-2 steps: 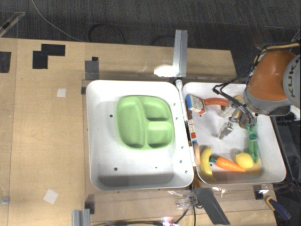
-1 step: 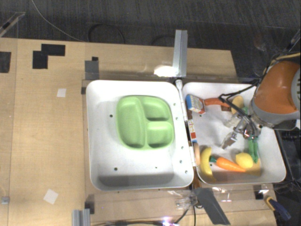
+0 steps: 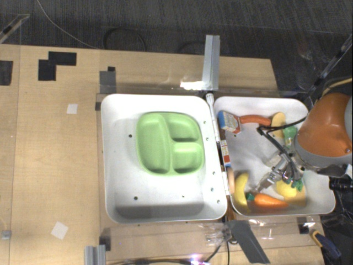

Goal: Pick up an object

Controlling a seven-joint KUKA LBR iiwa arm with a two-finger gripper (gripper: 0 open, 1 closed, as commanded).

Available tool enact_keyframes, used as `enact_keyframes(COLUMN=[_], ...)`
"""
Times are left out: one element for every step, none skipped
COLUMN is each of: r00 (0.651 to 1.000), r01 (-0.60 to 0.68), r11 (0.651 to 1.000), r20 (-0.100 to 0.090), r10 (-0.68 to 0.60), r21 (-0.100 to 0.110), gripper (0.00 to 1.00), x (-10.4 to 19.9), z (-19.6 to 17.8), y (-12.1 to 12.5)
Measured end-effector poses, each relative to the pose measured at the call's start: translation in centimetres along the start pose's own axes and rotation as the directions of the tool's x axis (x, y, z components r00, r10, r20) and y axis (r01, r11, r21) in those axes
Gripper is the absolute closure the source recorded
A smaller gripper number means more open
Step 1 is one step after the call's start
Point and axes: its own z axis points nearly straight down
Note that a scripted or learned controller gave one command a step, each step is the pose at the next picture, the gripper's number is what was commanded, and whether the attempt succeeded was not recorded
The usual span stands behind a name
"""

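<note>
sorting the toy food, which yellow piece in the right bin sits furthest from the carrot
The yellow piece at the right bin's far edge, by the orange-handled brush. The other two flank the carrot at the near edge.

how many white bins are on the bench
2: the left bin holds a green divided tray; the right bin holds toy food, with the arm above it.

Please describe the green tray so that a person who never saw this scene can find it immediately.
Find the left white bin. Inside it, slightly above the middle, lies the green tray. It has three compartments and is the one green thing among the orange and yellow toys in the right white bin.
</note>
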Motion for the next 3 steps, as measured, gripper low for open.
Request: enact_keyframes(r00=[0.999,0.998,0.990], r01=[0.049,0.054,0.144], r11=[0.999,0.999,0.990], r20=[0.000,0.017,0.005], r10=[-0.049,-0.054,-0.144], r21=[-0.002,-0.005,0.002], gripper=[0.00,1.00,1.00], x=[-0.5,-1.0,-6.7], z=[0.0,-1.4,-17.8], y=[-1.9,-1.7,-3.0])
